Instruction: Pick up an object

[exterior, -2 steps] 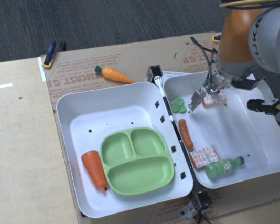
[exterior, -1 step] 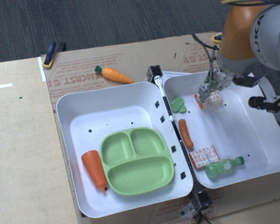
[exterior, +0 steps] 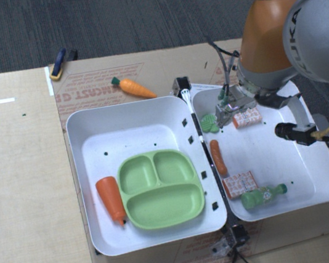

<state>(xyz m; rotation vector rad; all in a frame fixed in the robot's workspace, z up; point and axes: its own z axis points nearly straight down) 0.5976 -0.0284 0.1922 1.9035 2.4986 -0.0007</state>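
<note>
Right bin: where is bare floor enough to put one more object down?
In the right bin, the floor is bare between the gripper above, the hot dog on the left and the green bottle below. Its top left is crowded: a green piece and small box lie by the gripper.

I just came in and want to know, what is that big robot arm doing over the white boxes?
The grey and orange robot arm is reaching into the right white bin, its gripper low beside a small red-and-white packet and a green round piece. The green divided plate lies in the left bin.
</note>
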